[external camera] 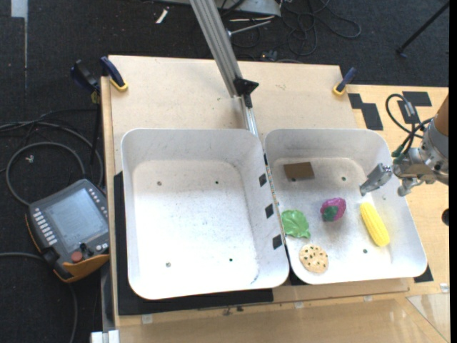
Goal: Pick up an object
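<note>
Start at the near edge of the right bin [410, 266], where all the candidates lie. Closest to you is the cookie [313, 258], flat on the floor just beside the wall shared with the left bin [136, 191]; being round, it has no long axis to line up with. Just beyond it sits the green leafy piece [295, 224], also tucked against that divider, which I judge would crowd a finger on that side.

Further in, the purple-and-green round toy [333, 209] stands free near the middle of the bin. To its right lies the corn cob [375, 224], the one thing here with a clear long axis: it runs from the far-left down to the near-right, its far tip pointing toward the pincer [391, 179]. A grasp across its short width looks the most natural to me.

The pincer hangs over the bin's right side, just past the cob's far tip, and you can see two pale fingers spread apart with nothing between them. It reads as poised above the bin, not yet committed.

Farthest back, a brown flat block [298, 171] lies near the bin's rear wall, its longer side running left to right across the surface [186, 91].
</note>
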You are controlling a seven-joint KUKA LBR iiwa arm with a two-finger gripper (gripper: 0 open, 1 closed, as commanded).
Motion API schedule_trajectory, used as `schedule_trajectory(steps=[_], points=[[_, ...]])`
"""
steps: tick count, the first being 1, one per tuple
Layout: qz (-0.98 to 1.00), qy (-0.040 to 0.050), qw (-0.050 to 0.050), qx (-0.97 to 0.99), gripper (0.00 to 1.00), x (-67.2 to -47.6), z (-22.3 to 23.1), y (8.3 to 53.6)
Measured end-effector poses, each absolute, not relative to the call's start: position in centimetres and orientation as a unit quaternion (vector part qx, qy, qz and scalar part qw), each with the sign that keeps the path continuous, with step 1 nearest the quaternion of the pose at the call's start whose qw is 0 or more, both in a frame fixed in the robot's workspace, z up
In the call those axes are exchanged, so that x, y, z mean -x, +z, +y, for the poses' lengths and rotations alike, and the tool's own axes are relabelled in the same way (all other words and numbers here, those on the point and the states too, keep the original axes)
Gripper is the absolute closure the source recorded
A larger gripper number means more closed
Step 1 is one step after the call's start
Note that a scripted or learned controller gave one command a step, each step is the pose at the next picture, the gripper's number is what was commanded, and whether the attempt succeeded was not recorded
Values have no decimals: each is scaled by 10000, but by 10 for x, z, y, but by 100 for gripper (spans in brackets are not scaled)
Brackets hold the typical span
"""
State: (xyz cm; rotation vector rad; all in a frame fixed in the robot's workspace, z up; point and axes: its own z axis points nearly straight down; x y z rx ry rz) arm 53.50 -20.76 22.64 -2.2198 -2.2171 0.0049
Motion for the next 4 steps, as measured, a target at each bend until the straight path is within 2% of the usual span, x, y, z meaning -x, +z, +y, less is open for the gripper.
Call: schedule_trajectory(steps=[1, 2, 3, 4], points=[[-7071, 13, 25, 7071, 0, -544, -204, 170], [-7071, -10, -71, 7071, 0, -546, -204, 113], [-7069, -6, -14, 7074, 100, -544, -201, 121], [-7074, -10, -26, 7068, 100, -544, -205, 164]])
